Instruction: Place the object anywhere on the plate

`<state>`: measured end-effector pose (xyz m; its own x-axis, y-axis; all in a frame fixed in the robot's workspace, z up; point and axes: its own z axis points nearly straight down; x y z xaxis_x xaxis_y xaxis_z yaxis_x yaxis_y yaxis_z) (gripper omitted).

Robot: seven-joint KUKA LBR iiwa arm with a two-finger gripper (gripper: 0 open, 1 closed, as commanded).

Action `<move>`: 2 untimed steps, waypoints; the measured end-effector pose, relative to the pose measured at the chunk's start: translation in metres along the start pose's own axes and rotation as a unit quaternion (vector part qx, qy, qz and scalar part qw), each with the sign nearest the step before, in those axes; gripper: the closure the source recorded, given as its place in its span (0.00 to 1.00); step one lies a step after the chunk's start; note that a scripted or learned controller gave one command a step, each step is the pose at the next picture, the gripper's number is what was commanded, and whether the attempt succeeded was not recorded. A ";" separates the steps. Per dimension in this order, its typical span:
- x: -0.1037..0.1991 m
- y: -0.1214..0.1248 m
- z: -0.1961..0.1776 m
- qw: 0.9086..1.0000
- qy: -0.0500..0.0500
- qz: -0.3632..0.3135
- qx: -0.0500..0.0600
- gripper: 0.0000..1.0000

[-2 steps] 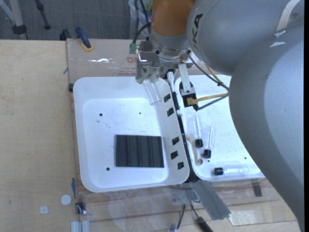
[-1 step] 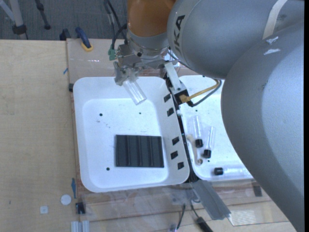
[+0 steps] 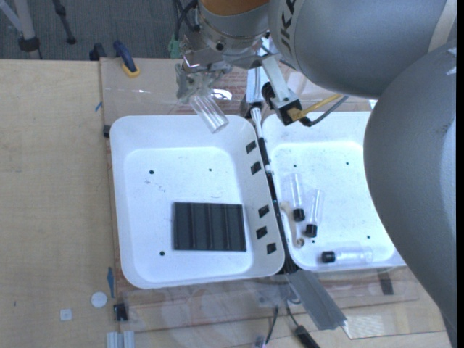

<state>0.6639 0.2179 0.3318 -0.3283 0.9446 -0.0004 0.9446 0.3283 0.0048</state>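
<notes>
- Camera view: I saw the gripper (image 3: 201,93) at 12 o'clock over the left bin's (image 3: 134,133) far rim, clenched around a clear tube (image 3: 210,113).
- The dark ridged plate (image 3: 209,227) lay at 6 o'clock in that bin, well apart.

The plate (image 3: 209,226) lies in the left bin (image 3: 138,267). Three tubes (image 3: 296,192) lie in the right bin (image 3: 377,256). Another tube (image 3: 210,113) hangs over the left bin's far rim.

The big grey arm (image 3: 406,122) runs off the top and right edges, covering the right bin's (image 3: 326,158) far corner.
</notes>
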 end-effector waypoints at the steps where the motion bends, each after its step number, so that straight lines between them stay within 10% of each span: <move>1: 0.016 -0.067 0.081 0.999 0.001 -0.054 0.003 1.00; 2: -0.037 -0.072 0.010 0.994 0.000 -0.106 0.001 1.00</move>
<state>0.6081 0.1597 0.3215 -0.5195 0.8545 -0.0012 0.8545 0.5195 0.0023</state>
